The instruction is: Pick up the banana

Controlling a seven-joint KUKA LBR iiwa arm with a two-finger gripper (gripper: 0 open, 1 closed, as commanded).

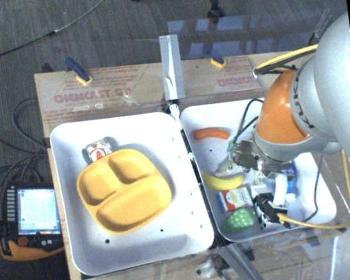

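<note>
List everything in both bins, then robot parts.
compartment tray: 1, yellow, middle of left bin
can: 1, red and white, left bin, at the tray's far-left edge
carrot-like item: 1, orange, right bin, far end
banana: 1, yellow, right bin, left-centre, under the wrist
carton: 1, yellow, right bin, just nearer than the banana
round item: 1, green, right bin, near-left corner
arm: 1, grey with orange band, over right bin
hand: 1, dark, beside the banana

Bright, even overhead light, soft shadows, mild glare on white bins (139, 254), slightly soft focus
</note>
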